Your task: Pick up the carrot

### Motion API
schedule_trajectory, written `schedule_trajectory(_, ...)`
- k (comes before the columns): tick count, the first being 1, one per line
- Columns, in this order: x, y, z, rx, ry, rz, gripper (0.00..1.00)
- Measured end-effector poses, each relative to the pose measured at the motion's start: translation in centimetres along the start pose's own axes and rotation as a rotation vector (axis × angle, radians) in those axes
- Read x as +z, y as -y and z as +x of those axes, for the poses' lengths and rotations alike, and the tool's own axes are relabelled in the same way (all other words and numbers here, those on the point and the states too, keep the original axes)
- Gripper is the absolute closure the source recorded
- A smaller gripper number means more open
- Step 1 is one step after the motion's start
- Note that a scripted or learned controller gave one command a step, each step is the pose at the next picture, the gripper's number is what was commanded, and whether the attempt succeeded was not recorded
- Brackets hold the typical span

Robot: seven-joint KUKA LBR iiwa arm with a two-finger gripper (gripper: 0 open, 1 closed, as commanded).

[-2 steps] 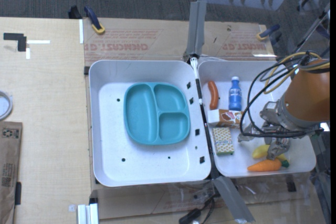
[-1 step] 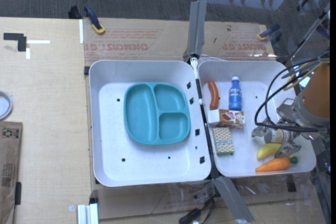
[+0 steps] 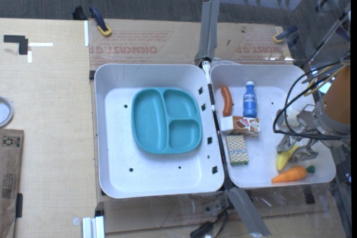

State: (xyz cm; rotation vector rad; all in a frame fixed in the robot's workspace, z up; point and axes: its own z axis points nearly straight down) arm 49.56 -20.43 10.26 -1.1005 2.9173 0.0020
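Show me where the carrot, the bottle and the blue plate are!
carrot (image 3: pixel 290 174), camera view, middle of its orange body.
bottle (image 3: pixel 250 102), camera view, its blue label.
blue plate (image 3: pixel 149 120), camera view, floor of its big left compartment.

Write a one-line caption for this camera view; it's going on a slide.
Gripper hovering over a banana beside the carrot in the right bin.

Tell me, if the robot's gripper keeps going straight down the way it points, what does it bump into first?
Probably the yellow banana, which sits right under the gripper. The carrot lies just past it, nearer the bin's front wall. Depth is hard to judge from above.
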Motion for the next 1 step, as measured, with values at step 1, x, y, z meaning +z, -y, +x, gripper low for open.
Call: schedule_trajectory(1, -0.18, -0.02, -0.48, -0.004, 0.009, 0.004, 0.0)
